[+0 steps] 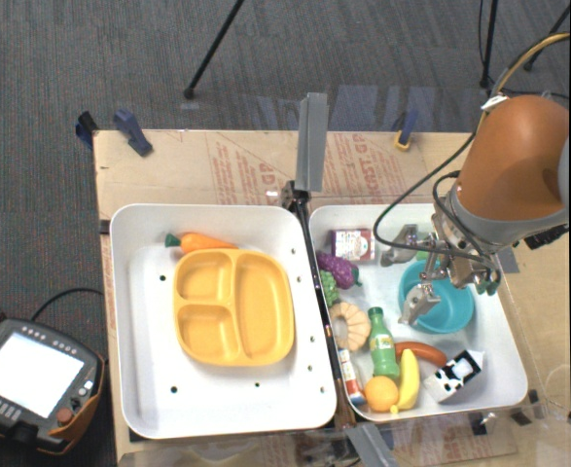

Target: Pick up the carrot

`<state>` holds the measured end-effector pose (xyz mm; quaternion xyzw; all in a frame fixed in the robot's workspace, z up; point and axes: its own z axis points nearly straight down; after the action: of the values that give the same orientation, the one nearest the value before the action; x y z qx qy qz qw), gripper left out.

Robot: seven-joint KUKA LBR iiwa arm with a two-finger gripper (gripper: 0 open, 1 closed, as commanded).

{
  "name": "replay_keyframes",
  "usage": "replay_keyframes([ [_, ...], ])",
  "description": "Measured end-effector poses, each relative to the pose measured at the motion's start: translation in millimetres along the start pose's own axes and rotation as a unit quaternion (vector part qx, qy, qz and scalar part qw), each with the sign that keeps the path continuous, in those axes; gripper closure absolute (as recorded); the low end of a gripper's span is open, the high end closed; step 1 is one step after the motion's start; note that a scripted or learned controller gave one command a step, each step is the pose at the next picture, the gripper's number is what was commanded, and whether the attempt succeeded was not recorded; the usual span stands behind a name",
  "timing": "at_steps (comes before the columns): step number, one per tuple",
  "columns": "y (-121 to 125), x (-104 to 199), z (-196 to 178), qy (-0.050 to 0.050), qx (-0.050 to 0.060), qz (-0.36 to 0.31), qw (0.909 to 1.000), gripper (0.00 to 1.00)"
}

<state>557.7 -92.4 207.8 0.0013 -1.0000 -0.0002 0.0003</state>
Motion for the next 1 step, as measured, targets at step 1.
replay_keyframes([
  [1, 12.8, 2.2, 121.9, 0.001, -0.001, 0.017, 0.9998, 0.0],
])
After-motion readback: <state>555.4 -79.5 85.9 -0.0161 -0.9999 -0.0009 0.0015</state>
